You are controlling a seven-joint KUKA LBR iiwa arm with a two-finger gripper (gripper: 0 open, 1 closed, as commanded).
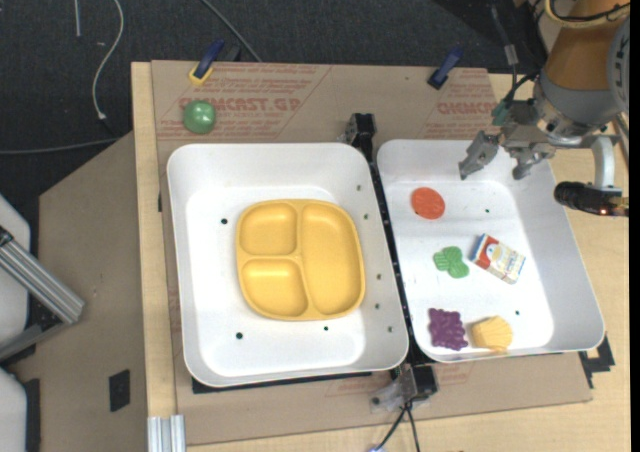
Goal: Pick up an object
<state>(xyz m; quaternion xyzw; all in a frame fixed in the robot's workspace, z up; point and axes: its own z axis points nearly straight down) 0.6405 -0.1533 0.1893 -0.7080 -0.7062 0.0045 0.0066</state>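
A small orange-red disc [428,203] lay in the right bin [570,290] near its far end — flat, probably light and stiff, best pinched across its edges. Just beyond it the gripper [500,162] hovered, fingers spread wide and empty. A green piece [451,262], a little carton [498,258] and purple grapes [447,328] lay nearer — a yellow tray [299,258] filled the left bin [200,190].

The arm [585,50] has a rounded orange band above a pale grey wrist ring. Below the ring sits a darker grey metal gripper [497,164] with two slim grey fingers [473,159]. Thin dark and yellowish cables loop beside the orange section, and a teal spot shows on the wrist housing.
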